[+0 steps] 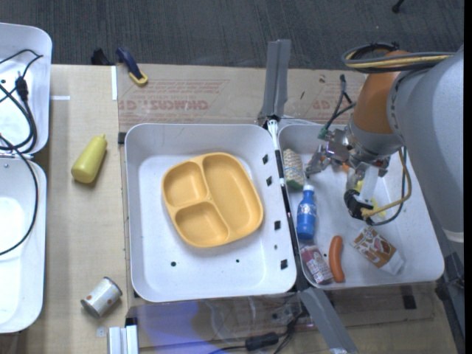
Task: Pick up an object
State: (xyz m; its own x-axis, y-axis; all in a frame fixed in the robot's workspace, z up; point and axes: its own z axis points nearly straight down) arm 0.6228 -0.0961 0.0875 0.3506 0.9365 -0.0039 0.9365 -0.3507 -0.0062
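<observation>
white bins: you see two side by side; the left bin [140,220] bears a yellow divided plate [212,199], the right bin [420,249] bears the loose objects.
arm position: grey arm with orange band reaches in from the right; you find the gripper [352,169] low over the upper middle of the right bin.
finger state: you cannot tell from this view whether the fingers are open or closed; cables and wrist hardware clutter that spot.
candidate objects: blue bottle [306,212] near the bin's left wall, corn cob [293,168] above it, sausage [336,258] and dark packet [316,264] near the front edge, snack wrapper [376,249] to the right.
object contact: nothing visible between the fingers; every object lies on the bin floor.
nearest target: none directly under the gripper, as far as you can judge.
task progress: early, judged; arm is in the bin, grasp and lift remain.
</observation>
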